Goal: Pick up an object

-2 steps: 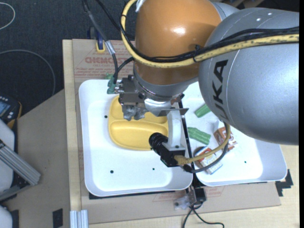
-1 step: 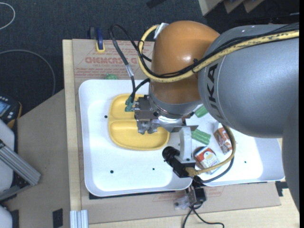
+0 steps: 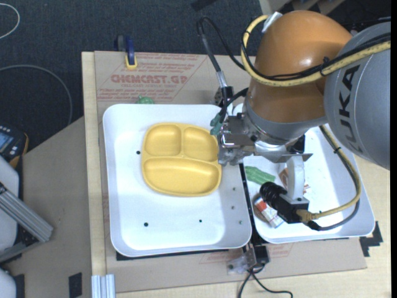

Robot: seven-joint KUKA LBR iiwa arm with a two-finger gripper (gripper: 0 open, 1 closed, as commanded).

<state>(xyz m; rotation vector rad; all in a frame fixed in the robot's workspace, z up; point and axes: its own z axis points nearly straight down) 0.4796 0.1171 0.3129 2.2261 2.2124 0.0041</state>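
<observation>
A yellow divided plate (image 3: pixel 180 160) lies in the left bin (image 3: pixel 173 228), toward its back. My gripper (image 3: pixel 226 146) hangs low over the divide between the two bins, right beside the plate's right rim. The arm's big orange and grey wrist covers much of the right bin (image 3: pixel 353 222). A flat green piece (image 3: pixel 255 174) lies in the right bin just below the gripper. A small red and white item (image 3: pixel 263 211) sits near that bin's front left corner. I see nothing between the gripper's tips.
A small teal bit (image 3: pixel 214 124) shows beside the gripper at the bins' back edge. Another green scrap (image 3: pixel 144 100) lies on the brown board (image 3: pixel 155 73) behind the left bin. A blue and yellow clamp (image 3: pixel 129 51) stands at the board's back edge.
</observation>
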